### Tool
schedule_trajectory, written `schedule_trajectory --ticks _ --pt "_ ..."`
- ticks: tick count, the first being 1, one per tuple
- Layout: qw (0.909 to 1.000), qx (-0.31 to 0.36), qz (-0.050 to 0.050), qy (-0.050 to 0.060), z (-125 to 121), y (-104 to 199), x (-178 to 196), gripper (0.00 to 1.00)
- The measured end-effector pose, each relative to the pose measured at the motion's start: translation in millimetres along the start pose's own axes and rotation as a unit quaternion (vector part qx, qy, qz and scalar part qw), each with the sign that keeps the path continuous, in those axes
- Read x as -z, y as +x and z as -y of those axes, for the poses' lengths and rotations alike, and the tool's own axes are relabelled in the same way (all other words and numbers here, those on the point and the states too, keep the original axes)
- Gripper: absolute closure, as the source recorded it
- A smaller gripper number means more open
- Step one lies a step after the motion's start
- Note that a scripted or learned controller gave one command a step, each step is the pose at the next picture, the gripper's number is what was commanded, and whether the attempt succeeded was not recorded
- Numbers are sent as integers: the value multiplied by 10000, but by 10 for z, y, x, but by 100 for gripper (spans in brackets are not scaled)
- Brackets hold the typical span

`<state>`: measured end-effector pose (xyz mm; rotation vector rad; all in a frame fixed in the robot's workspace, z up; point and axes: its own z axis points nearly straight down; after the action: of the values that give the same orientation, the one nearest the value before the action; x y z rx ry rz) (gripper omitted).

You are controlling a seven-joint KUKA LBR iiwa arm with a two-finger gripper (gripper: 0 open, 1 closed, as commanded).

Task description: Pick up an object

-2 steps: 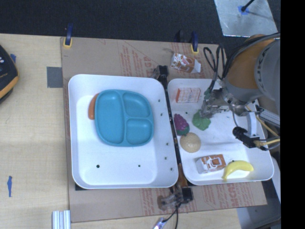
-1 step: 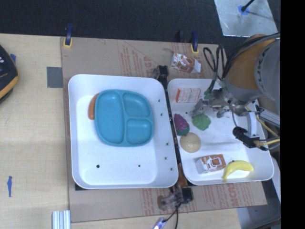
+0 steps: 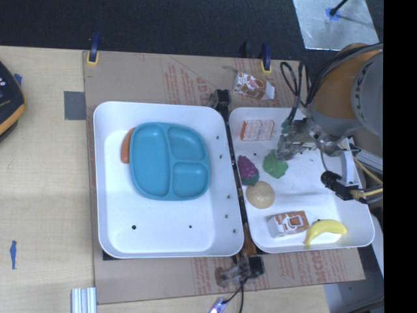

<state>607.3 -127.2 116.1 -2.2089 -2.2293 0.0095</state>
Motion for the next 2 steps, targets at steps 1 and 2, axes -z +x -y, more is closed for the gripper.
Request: schedule_trajectory --ticks 1,2 --pt "10000 2 0 1 1 1 -1 0" --pt "10000 -17 -6 -8 12 133 -245 0"
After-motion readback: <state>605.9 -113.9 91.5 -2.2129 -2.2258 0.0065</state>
